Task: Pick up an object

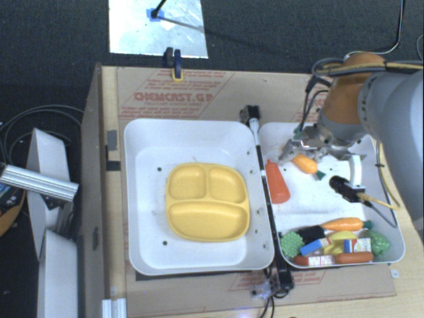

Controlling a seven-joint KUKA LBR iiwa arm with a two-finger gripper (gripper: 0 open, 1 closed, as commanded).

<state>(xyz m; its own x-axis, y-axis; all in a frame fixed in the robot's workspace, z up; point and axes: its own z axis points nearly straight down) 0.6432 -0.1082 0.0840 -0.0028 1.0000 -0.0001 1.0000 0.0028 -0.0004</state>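
Observation:
My gripper (306,152) hangs low over the far part of the right bin (301,204). A small orange piece with a teal tip (305,164) is right beneath it, touching or nearly touching; whether it is gripped is hidden from this angle. A red-orange carrot-like piece (278,183) lies against the bin's left wall, a little left of the gripper.
Along the right bin's front edge sits a pile of toy food: a green round piece (290,242), a blue block (310,247), an orange carrot (342,224), broccoli (379,242), a red sausage (354,258). The left bin (142,177) holds a yellow divided plate (207,201).

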